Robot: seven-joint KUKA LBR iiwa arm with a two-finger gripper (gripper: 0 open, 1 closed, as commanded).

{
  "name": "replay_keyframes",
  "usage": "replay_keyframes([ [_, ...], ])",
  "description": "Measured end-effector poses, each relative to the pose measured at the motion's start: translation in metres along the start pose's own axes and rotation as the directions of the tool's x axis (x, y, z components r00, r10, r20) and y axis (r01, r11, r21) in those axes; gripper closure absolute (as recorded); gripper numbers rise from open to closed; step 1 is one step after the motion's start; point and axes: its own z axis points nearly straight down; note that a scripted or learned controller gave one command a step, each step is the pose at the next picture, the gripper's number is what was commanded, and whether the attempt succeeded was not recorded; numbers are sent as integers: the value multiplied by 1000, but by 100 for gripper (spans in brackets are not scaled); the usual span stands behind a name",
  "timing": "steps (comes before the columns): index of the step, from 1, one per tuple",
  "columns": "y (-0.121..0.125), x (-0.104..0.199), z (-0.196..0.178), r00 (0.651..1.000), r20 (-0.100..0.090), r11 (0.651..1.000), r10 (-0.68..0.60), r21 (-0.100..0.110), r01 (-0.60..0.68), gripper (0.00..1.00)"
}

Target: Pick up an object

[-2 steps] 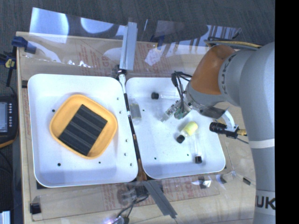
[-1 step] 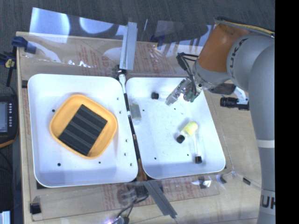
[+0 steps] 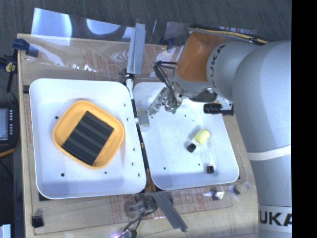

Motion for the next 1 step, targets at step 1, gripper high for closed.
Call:
replay_keyframes([
  [1, -66, -30, 6, 990, 0, 990, -144, -1, 144, 100],
])
